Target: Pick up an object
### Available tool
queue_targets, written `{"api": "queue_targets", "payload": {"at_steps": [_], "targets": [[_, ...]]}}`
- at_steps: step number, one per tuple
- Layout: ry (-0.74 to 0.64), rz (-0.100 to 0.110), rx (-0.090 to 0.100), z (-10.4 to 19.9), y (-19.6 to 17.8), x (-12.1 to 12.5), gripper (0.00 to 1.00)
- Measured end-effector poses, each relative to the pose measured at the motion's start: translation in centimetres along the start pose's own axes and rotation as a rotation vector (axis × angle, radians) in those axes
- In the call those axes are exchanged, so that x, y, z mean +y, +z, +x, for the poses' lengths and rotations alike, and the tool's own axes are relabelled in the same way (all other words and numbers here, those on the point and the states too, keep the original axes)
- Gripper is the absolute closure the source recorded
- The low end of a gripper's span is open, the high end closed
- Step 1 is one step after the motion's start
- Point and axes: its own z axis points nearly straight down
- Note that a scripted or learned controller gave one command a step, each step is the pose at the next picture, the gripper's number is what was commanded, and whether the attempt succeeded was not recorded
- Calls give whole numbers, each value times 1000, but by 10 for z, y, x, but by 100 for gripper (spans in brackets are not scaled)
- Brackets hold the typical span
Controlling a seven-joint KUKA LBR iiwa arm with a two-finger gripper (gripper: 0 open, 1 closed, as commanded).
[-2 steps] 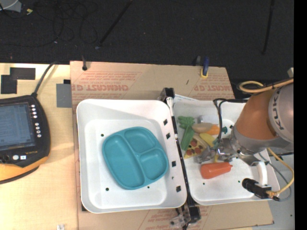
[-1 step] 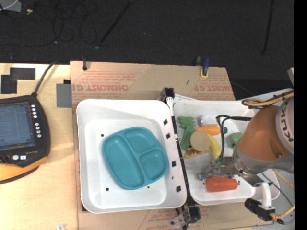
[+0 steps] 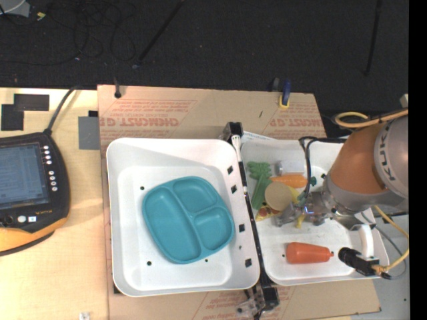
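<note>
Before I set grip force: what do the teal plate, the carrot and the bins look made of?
Teal plate: likely hard plastic, smooth, with moulded compartments and one even colour.
Carrot: probably a plastic or rubber toy, uniform orange with a slight sheen; which one I cannot tell.
Bins: seemingly thin white plastic with rounded, formed rims and a matte finish.

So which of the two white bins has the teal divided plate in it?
The left bin; the teal plate lies there alone. The right bin holds small toys and the gripper.

A teal plate (image 3: 189, 219) lies in a white bin (image 3: 127, 179); an orange carrot (image 3: 309, 253); a green toy (image 3: 259, 179).
</note>
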Motion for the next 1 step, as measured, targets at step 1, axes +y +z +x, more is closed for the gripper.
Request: {"api": "queue_targets", "payload": {"at_steps": [1], "targets": [[-1, -2, -1, -19, 0, 69, 0]]}}
